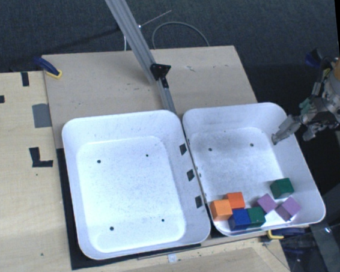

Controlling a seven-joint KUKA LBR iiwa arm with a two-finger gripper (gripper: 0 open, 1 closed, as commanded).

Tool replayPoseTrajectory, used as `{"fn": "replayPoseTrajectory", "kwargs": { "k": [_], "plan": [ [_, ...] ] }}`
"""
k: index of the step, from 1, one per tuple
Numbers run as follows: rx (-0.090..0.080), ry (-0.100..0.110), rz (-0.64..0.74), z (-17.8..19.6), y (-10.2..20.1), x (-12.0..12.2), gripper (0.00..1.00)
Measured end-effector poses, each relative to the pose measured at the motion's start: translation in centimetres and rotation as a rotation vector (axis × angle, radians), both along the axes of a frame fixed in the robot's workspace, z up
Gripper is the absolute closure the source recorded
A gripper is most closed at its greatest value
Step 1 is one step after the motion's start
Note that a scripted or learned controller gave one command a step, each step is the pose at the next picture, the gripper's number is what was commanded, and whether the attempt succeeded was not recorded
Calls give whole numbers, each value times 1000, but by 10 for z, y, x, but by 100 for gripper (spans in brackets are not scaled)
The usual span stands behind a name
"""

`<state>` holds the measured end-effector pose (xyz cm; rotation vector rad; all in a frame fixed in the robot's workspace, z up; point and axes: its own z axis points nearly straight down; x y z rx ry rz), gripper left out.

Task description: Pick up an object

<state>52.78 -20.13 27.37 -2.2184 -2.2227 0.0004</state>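
Hovering over the right bin's (292, 149) right edge, the gripper (290, 127) is looking open and empty; the blocks (253, 208) are crowding the near edge, risking a jammed grasp.

Two white bins (123, 124); two orange blocks (227, 205), two green (281, 187), two purple (277, 205), one blue (241, 217)

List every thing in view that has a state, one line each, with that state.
Claw: over the right bin's right rim, holding nothing.
Right bin: holds a cluster of blocks at its near edge.
Orange blocks: two, touching.
Blue block: against the orange ones.
Green block: lying apart.
Purple blocks: two, near the green block.
Left bin: upright, beside the right bin.
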Motion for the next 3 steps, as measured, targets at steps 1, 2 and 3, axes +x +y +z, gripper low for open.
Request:
{"fn": "replayPoseTrajectory", "kwargs": {
  "k": [1,2,3],
  "plan": [
    [2,5,6,-76,167,-10,0],
    [0,2,1,-83,190,-3,0],
    [1,-8,3,83,241,-14,0]
  ]
}}
